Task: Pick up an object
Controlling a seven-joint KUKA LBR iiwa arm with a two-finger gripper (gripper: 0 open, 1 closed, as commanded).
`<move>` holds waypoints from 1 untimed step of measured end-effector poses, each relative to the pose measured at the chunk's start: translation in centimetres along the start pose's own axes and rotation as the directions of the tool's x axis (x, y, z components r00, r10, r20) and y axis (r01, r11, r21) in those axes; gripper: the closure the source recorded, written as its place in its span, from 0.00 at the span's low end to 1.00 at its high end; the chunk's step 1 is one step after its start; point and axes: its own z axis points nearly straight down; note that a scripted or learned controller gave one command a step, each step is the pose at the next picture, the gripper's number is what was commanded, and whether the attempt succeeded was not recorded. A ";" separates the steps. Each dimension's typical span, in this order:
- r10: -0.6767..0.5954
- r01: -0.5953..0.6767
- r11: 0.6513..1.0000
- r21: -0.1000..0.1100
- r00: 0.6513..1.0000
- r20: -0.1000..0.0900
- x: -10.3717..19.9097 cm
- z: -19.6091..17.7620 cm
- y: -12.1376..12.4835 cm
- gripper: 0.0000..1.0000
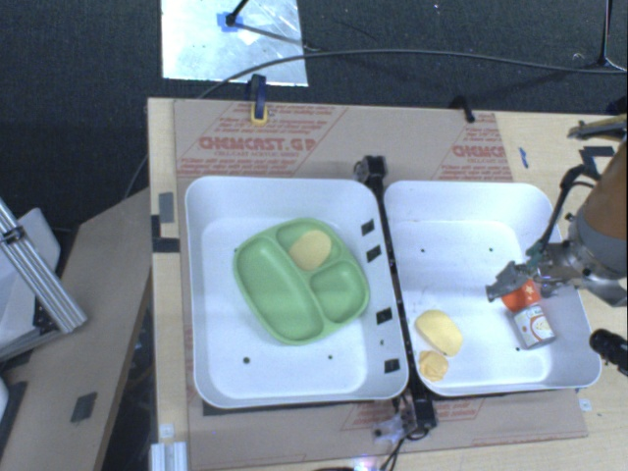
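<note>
Across the table (324,130) lay a tan sheet printed with faded red lettering, carrying two shallow white bins side by side, joined by a dark hinge strip with black clips. Beyond the table's far edge the floor was dark, speckled carpet, with a shiny foil-like square (234,27) and thin cables crossing it. A slatted metal rail stood at the left edge.

Left bin (221,361): smooth white plastic, rounded corners. It held a pale green divided tray (280,297), matte, with a round yellow piece (311,249) in its upper compartment.

Right bin (461,219): two yellow lumps near the hinge side, a larger oval (440,331) and a smaller one (432,365) just below it. Toward the right wall lay a small bottle (530,317), orange cap, white label, tilted on its side.

Gripper (517,281) reached in from the right, low over the bottle's orange cap. Could not tell whether the fingers were spread or closed, nor whether they touched the bottle.
</note>
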 end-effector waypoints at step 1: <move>-0.004 0.004 1.000 -0.014 1.000 0.003 0.1 -0.7 0.3 0.00</move>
